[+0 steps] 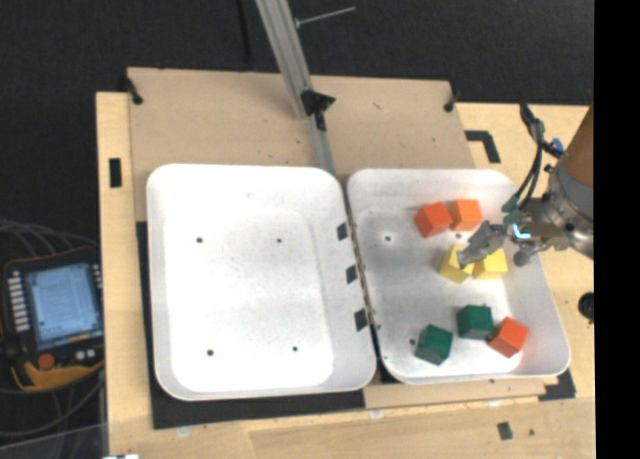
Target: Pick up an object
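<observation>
Here, line by line:
Worktop (250, 117): pale wood, carrying two shallow white bins side by side.
Left bin (170, 247): its white floor shows a few small dark dots.
Right bin (400, 197): holds all the blocks; the arm reaches over its right rim.
Arm (575, 177): grey with an orange band, entering at the right edge of the view.
Hand (485, 245): low over the upper middle of the right bin, just above the yellow blocks; whether it is spread or pressed together cannot be told, and no block is seen between its fingers.
Yellow blocks (470, 265): a small cluster lying on the bin floor, right under and beside the hand.
Orange blocks (447, 216): two, touching each other, just up and left of the hand.
Green blocks (474, 321): one near the bin's lower middle, another (434, 343) just left of it and lower.
Red-orange block (508, 336): beside the right green one, near the bin's lower right corner.
Pendant (55, 307): a screen unit off the worktop's left side.
Metal rail (285, 37): slants down from the top toward the gap between the bins.
</observation>
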